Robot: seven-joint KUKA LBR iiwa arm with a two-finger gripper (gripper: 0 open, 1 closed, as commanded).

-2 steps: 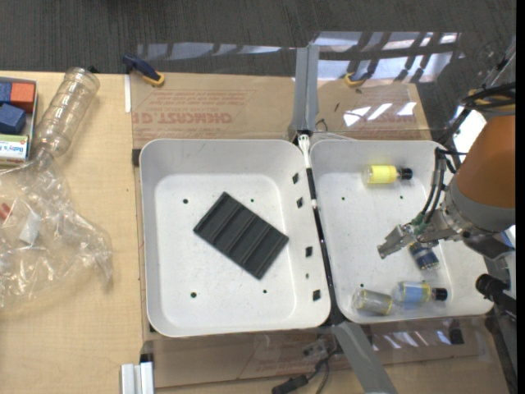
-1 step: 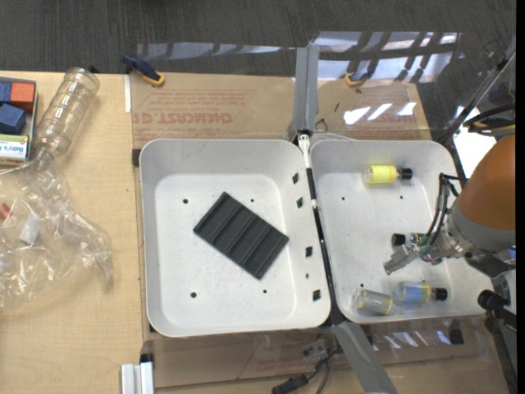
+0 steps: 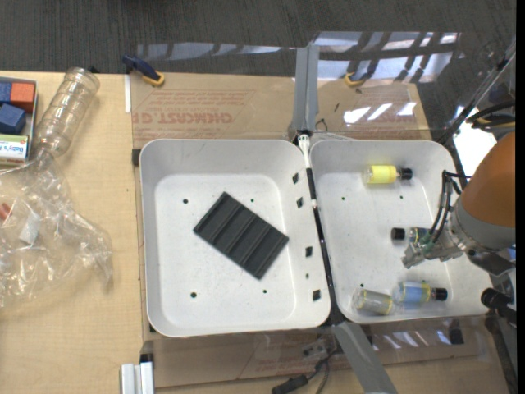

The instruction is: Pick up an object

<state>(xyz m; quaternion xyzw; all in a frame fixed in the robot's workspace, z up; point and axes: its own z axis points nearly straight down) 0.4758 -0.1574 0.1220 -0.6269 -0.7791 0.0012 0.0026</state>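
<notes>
You are looking down on two white bins, and the right bin (image 3: 328, 220) is your landmark. The arm (image 3: 496, 199) comes in over its right wall, orange band uppermost, and the gripper (image 3: 422, 249) hangs low over the bin's right half, a little right of its middle. You cannot tell how its jaws stand, since the wrist and cables cover them, and nothing is visibly held. Inside the right bin, a small yellow bottle (image 3: 383, 174) with a dark cap lies on its side near the far wall. A small black item (image 3: 399, 235) sits just left of the gripper, too small to identify. Along the near wall lie a clear bottle with a blue label (image 3: 422, 293), dark cap pointing right, and just to its left a clear jar (image 3: 372, 302) with pale contents. The left bin (image 3: 156, 245), sharing a wall with the right one, holds a dark ribbed panel (image 3: 240, 235) lying flat and turned at an angle. Well left of both bins, on the bench (image 3: 107, 318), you see an empty plastic bottle (image 3: 64, 112), crumpled clear plastic wrap (image 3: 45, 228) and a box of coloured blocks (image 3: 16, 113).
</notes>
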